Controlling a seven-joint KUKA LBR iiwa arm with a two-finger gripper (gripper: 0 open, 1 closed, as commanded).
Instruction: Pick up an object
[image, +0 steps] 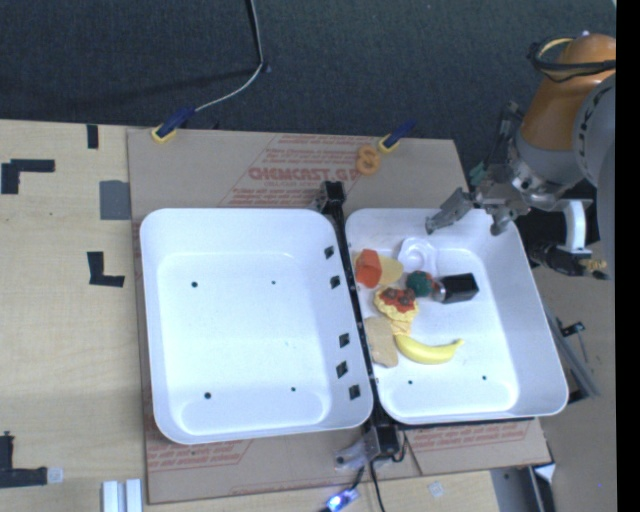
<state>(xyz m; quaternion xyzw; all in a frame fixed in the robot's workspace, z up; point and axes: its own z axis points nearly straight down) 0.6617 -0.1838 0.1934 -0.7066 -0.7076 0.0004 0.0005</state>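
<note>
Spread wide, my gripper (470, 212) hangs with nothing between its fingers over the far rim of the right bin (530, 290), up near that bin's back edge. All the objects lie below it in that bin, bunched toward the divider: an orange-red cup (369, 267), a white piece (415, 252), a black block (459, 288) beside a small green thing (420, 284), a yellow banana (428, 350) and a tan slab (381, 341). To the left sits the left bin (160, 330).

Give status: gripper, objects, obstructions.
Gripper open, nothing held, over right bin's far edge. Banana, black block clustered in that bin. Path unobstructed.
</note>
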